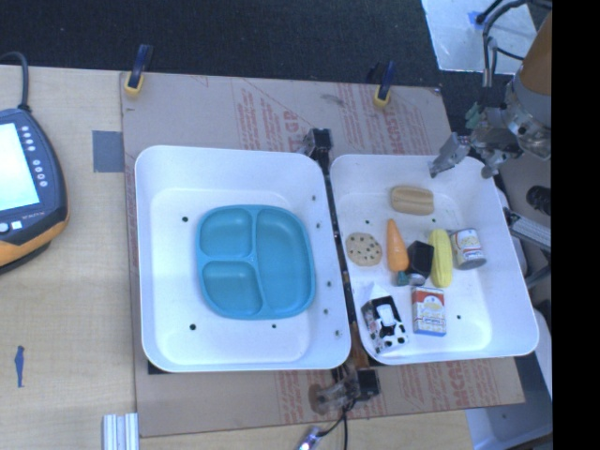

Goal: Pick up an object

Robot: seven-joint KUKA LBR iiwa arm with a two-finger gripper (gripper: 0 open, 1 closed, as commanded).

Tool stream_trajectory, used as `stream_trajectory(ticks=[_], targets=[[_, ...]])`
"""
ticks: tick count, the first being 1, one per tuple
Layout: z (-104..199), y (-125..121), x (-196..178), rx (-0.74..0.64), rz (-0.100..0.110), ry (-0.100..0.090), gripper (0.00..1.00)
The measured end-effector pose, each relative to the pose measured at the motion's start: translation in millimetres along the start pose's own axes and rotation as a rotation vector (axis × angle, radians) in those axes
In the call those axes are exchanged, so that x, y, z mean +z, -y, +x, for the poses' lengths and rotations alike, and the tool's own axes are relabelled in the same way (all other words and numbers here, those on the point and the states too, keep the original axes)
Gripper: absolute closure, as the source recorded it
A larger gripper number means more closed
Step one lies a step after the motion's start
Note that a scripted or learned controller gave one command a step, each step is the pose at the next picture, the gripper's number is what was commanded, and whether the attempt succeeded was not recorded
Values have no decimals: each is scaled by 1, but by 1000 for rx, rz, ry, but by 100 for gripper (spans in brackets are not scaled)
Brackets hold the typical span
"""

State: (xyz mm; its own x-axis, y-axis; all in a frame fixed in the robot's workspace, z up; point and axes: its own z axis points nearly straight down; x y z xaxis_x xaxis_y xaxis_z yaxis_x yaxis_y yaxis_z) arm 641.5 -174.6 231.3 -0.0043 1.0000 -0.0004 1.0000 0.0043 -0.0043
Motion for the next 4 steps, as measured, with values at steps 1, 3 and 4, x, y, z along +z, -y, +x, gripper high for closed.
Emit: stream_trajectory(ticks=[1,3,4], targets=[[25,16,137,-2,4,0,0],[61,78,130,-2,3,2,100],[116,63,35,-1,-3,-1,100]])
